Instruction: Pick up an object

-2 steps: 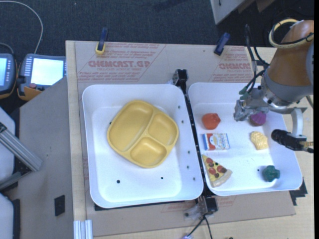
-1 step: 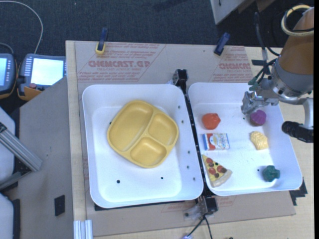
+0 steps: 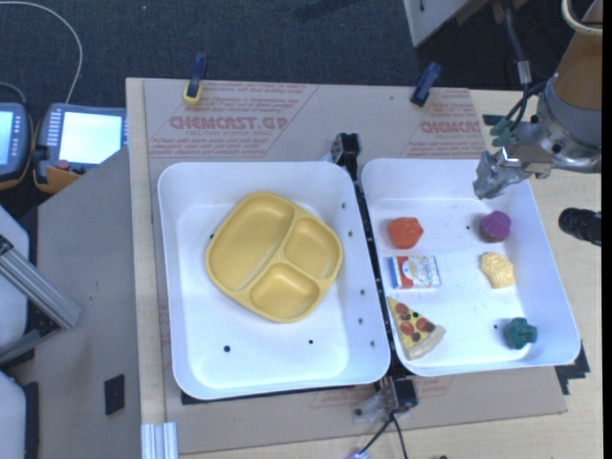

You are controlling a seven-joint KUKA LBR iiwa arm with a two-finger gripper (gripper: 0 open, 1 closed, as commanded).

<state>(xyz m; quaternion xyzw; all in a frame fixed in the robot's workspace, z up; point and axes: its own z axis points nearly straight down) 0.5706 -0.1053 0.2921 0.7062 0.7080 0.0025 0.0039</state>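
The right bin point(image 3: 449, 175) holds several small items: a red tomato-like piece point(image 3: 405, 231), a purple round piece point(image 3: 495, 225), a pale yellow ridged piece point(image 3: 497, 270), a small white carton with red and blue print point(image 3: 413, 273), a pizza slice point(image 3: 417, 328) and a dark green piece point(image 3: 520, 333). My gripper point(image 3: 489, 182) hangs over the bin's far right part, just above and left of the purple piece, with nothing seen between its fingers.
A yellow divided plate point(image 3: 274, 254) lies in the left bin point(image 3: 191, 285). Blue clamps point(image 3: 195, 79) point(image 3: 426, 83) hold the cardboard base at the back. A black bracket point(image 3: 346, 147) sits between the bins. Screens point(image 3: 86, 137) stand far left.
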